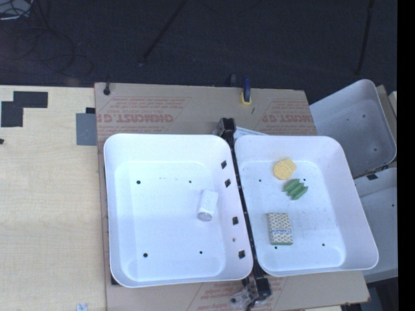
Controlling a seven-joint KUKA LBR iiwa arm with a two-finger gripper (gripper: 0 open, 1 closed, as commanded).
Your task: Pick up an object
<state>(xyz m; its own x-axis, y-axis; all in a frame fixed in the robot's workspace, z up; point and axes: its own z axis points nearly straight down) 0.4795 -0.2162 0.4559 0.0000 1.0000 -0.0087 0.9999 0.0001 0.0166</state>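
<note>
Though how the jaws stand cannot be told here, the objects lie plain in the two bins. In the right bin point(353, 193) a yellow round piece point(284, 168) sits toward twelve o'clock, a green piece point(296, 188) just beside it at five o'clock, and a patterned small box point(279, 229) lies flat toward six o'clock. In the left bin point(123, 173) a white cylinder point(207, 205) lies on its side toward three o'clock, near the shared wall. Both bins rest on a cardboard sheet point(162, 112).

Pale wooden bench point(45, 199) beneath dark floor point(194, 31)
</note>
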